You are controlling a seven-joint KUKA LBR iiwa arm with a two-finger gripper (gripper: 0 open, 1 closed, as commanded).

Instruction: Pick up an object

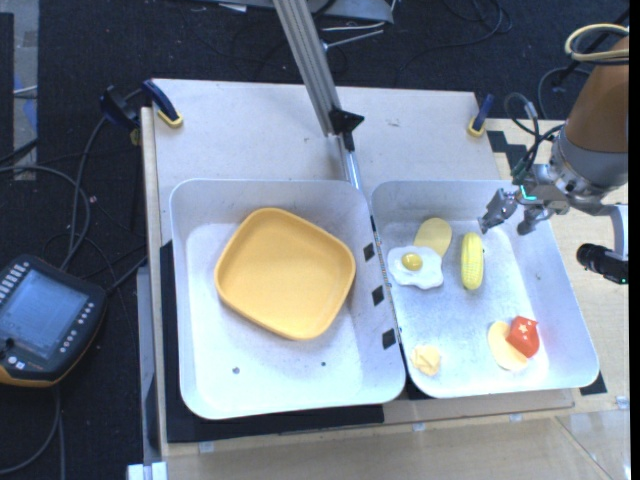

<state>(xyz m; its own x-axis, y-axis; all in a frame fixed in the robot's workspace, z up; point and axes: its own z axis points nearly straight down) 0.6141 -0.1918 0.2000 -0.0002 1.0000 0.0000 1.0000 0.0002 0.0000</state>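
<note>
Yellow plastic corn [472, 260] lies on end-to-end along the floor of the right bin [560, 298], just right of a toy fried egg [415, 267] and a pale yellow round piece [434, 234]; it is the nearest pickable thing to the tool [511, 213]. The tool hovers above the bin's upper right part, fingers spread and grasping nothing, a little up and right of the corn's top end.

To do this step well, I'd judge the tool should slide left and down until it is centred over the corn's middle, with the fingers straddling its narrow width rather than its length (the egg sits close on one side, so clearance there is thin), then descend straight.

The arm [598, 118] reaches in from the right, wrist bent downward over the bin's rim. The left bin [200, 368] carries a yellow plate [285, 272]; a red-topped piece [518, 340] and a small yellow lump [427, 360] lie nearer the right bin's front.
</note>
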